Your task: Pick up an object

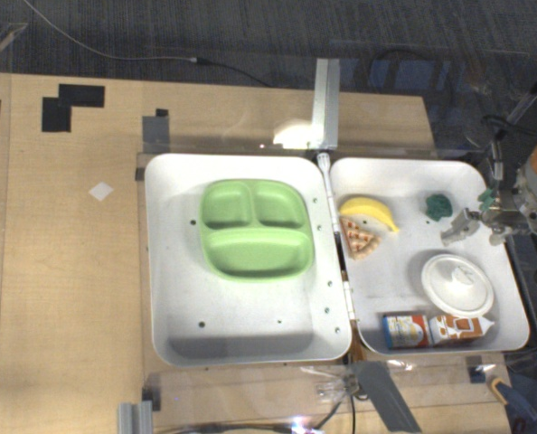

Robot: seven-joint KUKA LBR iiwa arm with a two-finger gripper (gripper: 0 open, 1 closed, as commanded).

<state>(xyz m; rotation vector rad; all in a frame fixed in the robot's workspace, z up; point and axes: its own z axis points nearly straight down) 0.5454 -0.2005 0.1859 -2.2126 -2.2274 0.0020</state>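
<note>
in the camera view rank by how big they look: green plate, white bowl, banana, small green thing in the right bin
1. green plate, by far the largest
2. white bowl
3. banana, a little smaller than the bowl
4. small green thing, the smallest

All lie at a similar distance from the camera, so the order looks safe.

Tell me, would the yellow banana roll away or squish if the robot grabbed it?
The banana is curved and lies flat in the right bin, so it would probably rock or spin rather than roll far. It looks smooth, so the fingers might slip along it. It touches the waffle-patterned slice, so a push would likely nudge that too. Whether it squishes, the view cannot tell.
</note>
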